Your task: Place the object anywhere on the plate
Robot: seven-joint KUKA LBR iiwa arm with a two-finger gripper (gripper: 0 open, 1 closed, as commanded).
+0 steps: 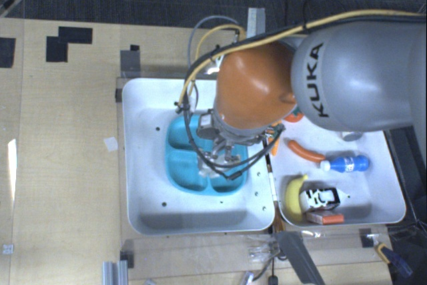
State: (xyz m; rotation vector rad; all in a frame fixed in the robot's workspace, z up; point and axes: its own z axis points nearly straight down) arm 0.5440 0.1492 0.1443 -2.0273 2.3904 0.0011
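Camera view, from above, shows the big grey arm (360, 70) with its orange band (253, 87) reaching in from the right and hanging over the left bin (143, 163). The pincer (223, 158) points down at the blue plate (183, 167), which has sections like a lunch tray. Wires and the wrist cover the tip, so I cannot tell whether the pincer is apart or together, or whether it has anything in it. I see no object between its tips, and I cannot see one lying on the blue plate either.

Off to the right of the pincer, in the right bin (393, 207), lie an orange carrot-like thing (303, 150), a small blue bottle (347, 163), a yellow banana-like thing (295, 193), a little black and white toy (321, 197) and a small reddish block (325, 217). Any one of these could be the thing to move.

What could go wrong? If the pincer carries nothing, the plate gets nothing. If it lets go too near the plate's right rim, the thing could roll off into the white bin. The loose wires could also catch on it.

Most open room is left of the pincer and toward the near side. The wall between the two bins sits just to its right, so there is little room that way.
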